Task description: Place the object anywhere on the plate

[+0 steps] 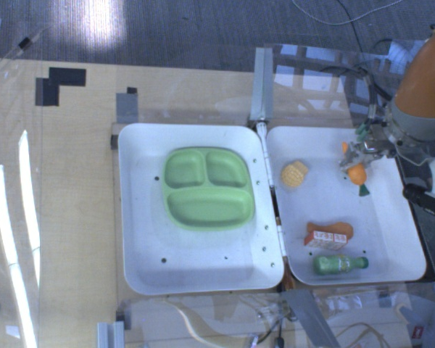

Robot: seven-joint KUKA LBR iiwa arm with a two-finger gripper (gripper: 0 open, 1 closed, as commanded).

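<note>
Wooden surface (72,216) is seen; a toy carrot (357,175) is apparently clamped in the pincer (359,156), with the green plate (206,188) lying well to its left.

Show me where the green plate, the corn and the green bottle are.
plate (206,210): camera view, floor of its large front compartment.
corn (294,173): camera view, middle of the cob.
bottle (335,264): camera view, middle of its body.
</note>
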